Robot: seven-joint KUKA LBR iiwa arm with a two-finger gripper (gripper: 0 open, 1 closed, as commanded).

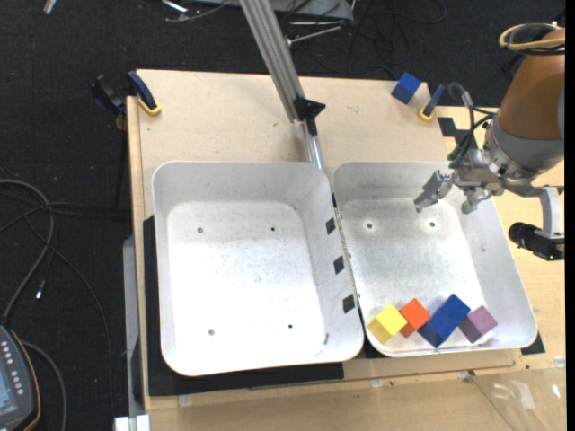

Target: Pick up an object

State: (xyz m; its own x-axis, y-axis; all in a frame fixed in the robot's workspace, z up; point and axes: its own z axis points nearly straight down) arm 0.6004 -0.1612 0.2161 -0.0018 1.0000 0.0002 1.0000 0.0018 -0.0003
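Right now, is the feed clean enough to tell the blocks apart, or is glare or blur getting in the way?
Camera view: even light, no strong glare on the right bin; the yellow block, orange block, blue block and purple block read sharp and distinct, with soft shadows. The gripper looks slightly soft, and the picture is mildly grainy.

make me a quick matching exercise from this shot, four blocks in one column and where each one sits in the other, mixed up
Blocks:
1. yellow block
2. purple block
3. orange block
4. small blue block

Places:
A. on the bench beyond the bins, near a clamp
B. right end of the row in the right bin
C. left end of that row
D. in that row, between the yellow block and a large blue block

Pairs: 1-C, 2-B, 3-D, 4-A
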